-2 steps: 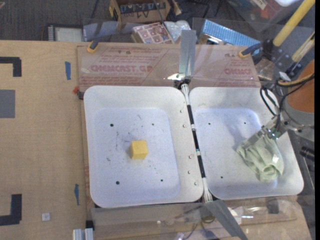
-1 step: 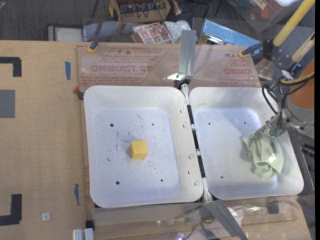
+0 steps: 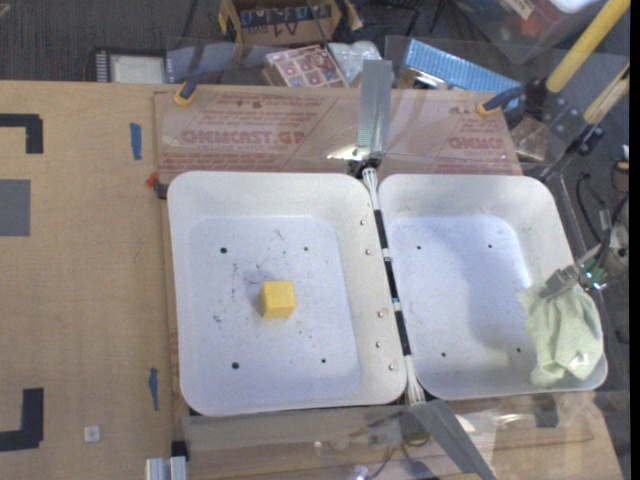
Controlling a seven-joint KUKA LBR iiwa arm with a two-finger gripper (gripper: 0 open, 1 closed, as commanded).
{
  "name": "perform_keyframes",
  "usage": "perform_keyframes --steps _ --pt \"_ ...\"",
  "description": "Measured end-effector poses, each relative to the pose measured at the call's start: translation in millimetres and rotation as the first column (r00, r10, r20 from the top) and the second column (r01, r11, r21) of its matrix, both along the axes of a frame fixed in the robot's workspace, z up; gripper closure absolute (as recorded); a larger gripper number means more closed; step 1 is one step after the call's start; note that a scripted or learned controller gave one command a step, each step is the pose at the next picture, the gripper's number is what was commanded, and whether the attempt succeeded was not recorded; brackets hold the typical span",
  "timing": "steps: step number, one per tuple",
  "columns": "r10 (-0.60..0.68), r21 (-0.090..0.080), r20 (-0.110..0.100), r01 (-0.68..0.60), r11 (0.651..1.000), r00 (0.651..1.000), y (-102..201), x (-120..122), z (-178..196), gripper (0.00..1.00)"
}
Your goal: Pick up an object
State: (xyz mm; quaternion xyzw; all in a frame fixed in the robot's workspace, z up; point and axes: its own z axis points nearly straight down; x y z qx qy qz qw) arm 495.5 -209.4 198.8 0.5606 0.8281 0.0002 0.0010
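Plainly, small yellow cube, left bin, gripper state unclear.

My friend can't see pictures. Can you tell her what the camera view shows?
Two shallow white bins sit side by side on a bench, seen from above. A small yellow block lies in the left bin, and a pale crumpled cloth rests against the right bin's right edge.

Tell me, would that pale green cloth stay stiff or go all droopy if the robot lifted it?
Probably droopy: the cloth lies crumpled in soft folds against the right bin's edge. It looks thin, so likely light. It could also snag or drag on the rim, since part of it slumps over the corner.
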Motion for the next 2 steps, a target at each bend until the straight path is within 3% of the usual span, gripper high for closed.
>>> perform_keyframes --steps 1,2 --pt "-0.055 -0.002 0.012 0.055 0.998 0.998 -15 -12 -109 1.0" --pt "-0.218 0.0 0.001 0.218 0.976 0.976 -14 -16 -17 1.0"
